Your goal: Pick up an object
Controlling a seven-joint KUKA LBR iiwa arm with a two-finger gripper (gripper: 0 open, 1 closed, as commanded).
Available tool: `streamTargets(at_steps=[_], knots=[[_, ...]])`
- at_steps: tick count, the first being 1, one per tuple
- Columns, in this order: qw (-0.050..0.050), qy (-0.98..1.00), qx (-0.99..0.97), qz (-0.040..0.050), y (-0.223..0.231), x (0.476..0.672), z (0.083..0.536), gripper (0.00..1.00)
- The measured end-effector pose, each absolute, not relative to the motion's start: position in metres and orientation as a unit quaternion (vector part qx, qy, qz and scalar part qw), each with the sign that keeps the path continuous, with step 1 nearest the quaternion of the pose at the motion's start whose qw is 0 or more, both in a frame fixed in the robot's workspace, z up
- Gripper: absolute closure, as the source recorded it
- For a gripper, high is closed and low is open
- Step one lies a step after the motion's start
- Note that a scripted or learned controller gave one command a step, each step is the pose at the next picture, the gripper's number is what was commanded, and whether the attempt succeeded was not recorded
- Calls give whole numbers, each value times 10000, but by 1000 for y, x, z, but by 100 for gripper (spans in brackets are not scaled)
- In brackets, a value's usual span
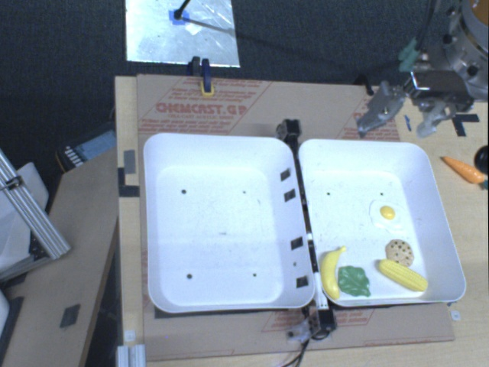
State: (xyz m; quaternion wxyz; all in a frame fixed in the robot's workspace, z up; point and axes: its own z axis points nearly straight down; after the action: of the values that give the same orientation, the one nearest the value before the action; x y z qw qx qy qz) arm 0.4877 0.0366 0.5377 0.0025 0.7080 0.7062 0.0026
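"CHEMCAST" board [200, 107], end effector [397, 117] spread

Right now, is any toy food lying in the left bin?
No. The banana, green leaf, corn cob, cookie and fried egg all lie in the right bin.

The arm [466, 21] runs off the top right corner, so most of it is cut away. An orange carrot-like thing [464, 169] lies at the right edge beside a dark round shape [483, 157] sliced by the frame. At the left edge, a metal rail [27, 205] is cropped. The green piece [354, 280] in the right bin [428, 205] is too small to identify.
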Motion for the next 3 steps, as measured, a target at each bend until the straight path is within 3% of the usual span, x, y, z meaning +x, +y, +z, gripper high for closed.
streamTargets(at_steps=[1,2,3], knots=[[-34,7045,7097,-49,-38,485,386,0],[27,7099,7043,33,9,493,455,0],[33,7102,7040,49,51,487,540,0]])
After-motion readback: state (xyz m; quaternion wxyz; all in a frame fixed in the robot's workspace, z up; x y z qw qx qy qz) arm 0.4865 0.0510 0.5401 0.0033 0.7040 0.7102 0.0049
